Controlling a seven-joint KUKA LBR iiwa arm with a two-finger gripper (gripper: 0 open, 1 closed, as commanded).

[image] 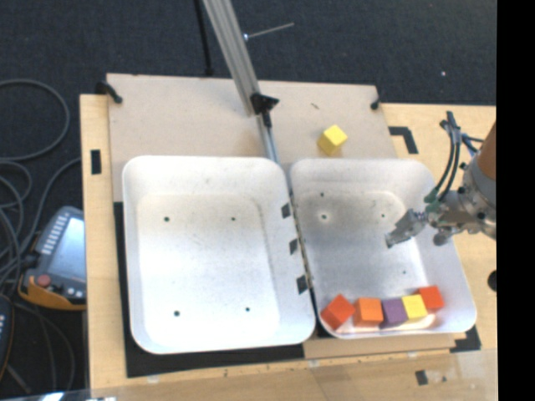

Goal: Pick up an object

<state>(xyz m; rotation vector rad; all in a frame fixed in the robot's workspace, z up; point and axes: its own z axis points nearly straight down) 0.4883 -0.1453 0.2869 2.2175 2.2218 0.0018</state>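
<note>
Open floor across most of right bin (368,207); blocks (384,309) crowded in a row against its near wall, touching. Gripper (415,228) above the open middle. Pole (234,48) slanting over far edge. Yellow cube (332,139) loose outside bins.

We see a wooden desk (94,249) carrying a pale board (184,115). Two white bins lie side by side on it, the left bin (134,182) and right bin (451,266) touching. A yellow cube (332,139) sits on the board behind the right bin.
</note>
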